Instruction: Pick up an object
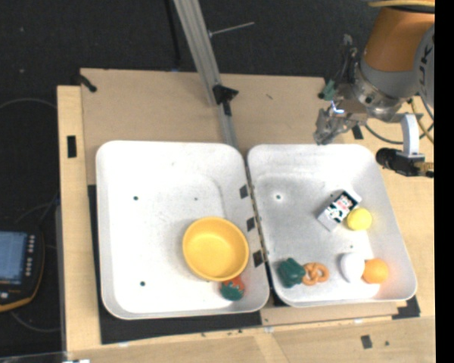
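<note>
The hand (331,127), grip unreadable, hovers at the right white plastic bin's (287,165) twelve o'clock rim. Small yellow ball (359,219) touches the black-and-white box (337,209); a descent there may nudge both.

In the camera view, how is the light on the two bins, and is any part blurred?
Camera view: the yellow bowl casts a soft shadow in the left bin; the right bin looks grey and grainy near its middle; the gripper is small and soft, its fingers hard to read.

Two white bins (174,165). Right of the yellow bowl (216,246): one box (338,209), one yellow ball (359,219), one orange ball (375,271), one white ball (352,266), one pretzel (315,273), one green toy (290,272).
</note>
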You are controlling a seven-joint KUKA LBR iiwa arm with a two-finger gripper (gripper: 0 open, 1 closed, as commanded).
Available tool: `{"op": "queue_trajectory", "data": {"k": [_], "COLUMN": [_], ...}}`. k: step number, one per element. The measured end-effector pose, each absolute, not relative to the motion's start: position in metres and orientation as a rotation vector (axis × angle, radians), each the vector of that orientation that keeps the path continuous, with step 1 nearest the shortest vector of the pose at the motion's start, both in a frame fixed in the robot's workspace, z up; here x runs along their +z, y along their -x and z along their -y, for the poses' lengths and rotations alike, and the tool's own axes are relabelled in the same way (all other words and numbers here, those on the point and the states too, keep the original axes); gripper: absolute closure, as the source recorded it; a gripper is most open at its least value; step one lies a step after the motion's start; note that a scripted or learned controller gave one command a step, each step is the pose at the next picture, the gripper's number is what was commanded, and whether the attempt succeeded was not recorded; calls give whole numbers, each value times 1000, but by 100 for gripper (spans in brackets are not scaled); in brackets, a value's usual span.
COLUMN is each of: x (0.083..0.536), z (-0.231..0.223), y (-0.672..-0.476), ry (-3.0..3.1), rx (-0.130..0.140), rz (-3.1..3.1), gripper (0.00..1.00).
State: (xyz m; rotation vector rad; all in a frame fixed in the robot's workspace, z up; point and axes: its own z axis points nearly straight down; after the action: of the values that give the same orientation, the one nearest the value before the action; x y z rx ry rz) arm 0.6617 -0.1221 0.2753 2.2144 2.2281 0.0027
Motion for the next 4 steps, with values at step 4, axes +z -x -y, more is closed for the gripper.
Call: {"op": "queue_trajectory", "data": {"k": [4], "x": [253], "z": [-84], "y": [-650], "ry": [-2219], "rx": [-2], "rz": [-2225], "gripper": [100]}}
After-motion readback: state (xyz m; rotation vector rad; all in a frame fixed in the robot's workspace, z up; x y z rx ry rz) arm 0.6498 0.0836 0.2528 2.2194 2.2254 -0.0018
